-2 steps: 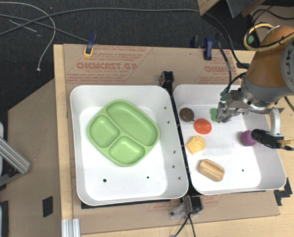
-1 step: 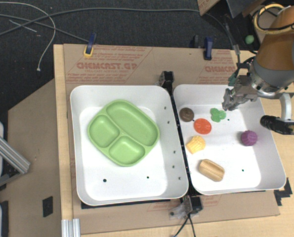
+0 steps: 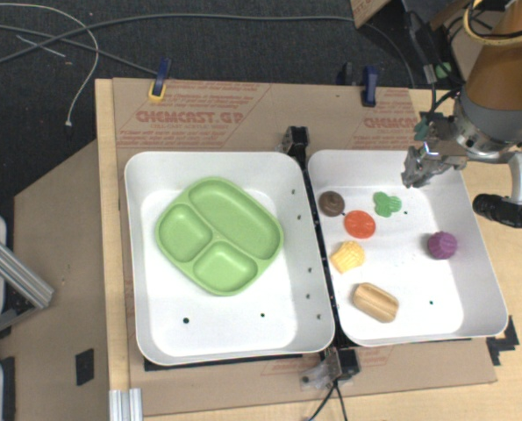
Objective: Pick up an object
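The right bin (image 3: 471, 318) holds several small objects: a brown round piece (image 3: 332, 203), a green piece (image 3: 386, 204), a red-orange round piece (image 3: 360, 224), a yellow piece (image 3: 348, 255), a tan bread-like piece (image 3: 375, 302) and a purple piece (image 3: 442, 245). My gripper (image 3: 416, 175) hangs over the far part of the right bin, up and to the right of the green piece, with nothing seen in it. The left bin (image 3: 155, 323) holds a green divided plate (image 3: 218, 234).
Both bins rest on a cardboard sheet (image 3: 199, 112) held by two blue clamps (image 3: 161, 77) at the far edge. A black divider clamp (image 3: 296, 139) sits between the bins. Cables lie on the dark floor behind.
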`<state>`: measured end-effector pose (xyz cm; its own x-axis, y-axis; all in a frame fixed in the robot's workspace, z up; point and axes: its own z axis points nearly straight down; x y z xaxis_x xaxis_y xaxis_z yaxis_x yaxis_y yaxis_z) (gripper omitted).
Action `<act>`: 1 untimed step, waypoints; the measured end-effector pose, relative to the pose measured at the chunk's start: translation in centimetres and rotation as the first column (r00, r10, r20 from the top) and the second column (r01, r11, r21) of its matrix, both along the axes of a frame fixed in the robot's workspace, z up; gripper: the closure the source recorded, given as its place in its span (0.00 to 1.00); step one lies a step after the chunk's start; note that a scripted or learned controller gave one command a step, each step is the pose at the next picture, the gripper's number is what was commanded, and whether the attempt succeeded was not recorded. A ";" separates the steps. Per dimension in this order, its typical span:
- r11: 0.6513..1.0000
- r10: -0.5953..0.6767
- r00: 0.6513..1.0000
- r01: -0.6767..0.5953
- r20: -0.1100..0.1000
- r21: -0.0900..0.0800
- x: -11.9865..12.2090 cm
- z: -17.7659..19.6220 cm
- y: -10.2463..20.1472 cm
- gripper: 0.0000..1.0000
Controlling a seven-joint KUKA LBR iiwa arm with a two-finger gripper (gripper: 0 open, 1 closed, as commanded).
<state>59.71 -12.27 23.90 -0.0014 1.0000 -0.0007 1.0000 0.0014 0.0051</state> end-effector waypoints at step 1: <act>1.000 0.004 1.000 -0.003 -0.007 0.003 -0.8 -0.3 5.3 1.00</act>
<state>58.92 -6.95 23.56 -0.0049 1.0000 0.0023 1.0000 0.0049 -0.0021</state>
